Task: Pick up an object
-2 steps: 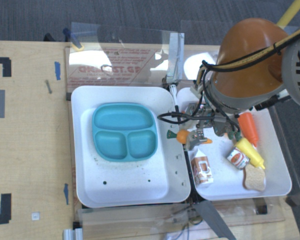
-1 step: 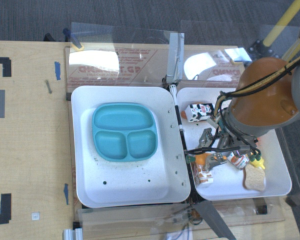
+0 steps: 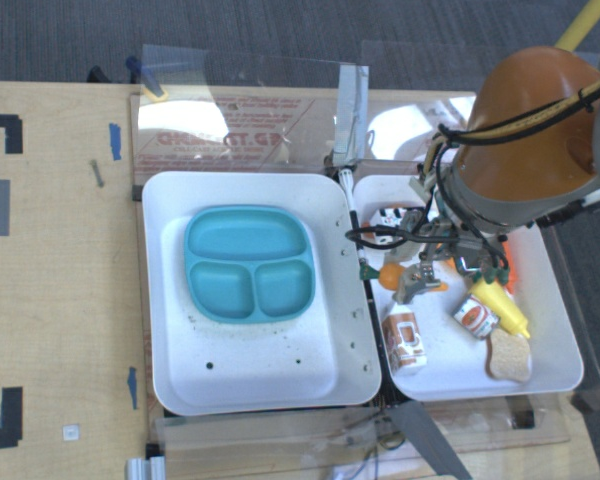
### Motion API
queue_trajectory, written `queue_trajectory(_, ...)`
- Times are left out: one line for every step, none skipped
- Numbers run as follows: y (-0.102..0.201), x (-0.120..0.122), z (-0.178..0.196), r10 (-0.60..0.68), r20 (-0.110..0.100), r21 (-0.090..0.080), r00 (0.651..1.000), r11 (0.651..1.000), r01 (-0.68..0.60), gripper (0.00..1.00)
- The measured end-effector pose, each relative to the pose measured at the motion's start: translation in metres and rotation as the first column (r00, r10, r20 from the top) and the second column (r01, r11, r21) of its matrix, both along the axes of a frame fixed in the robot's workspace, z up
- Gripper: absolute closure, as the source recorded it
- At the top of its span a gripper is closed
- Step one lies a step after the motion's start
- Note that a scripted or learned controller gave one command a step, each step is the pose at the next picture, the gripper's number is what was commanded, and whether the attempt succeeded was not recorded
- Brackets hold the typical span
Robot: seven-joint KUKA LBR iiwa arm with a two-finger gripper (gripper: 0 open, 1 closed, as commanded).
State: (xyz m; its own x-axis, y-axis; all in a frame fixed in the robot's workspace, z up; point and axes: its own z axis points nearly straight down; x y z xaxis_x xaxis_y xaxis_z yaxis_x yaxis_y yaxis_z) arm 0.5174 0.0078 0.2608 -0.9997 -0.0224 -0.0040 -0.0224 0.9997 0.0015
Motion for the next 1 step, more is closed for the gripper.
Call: queue_trajectory(-0.0647, 0.0316, -0.0810, 0.434, -0.010, 0.003, 0.901, 0.901, -0.434, 1.00)
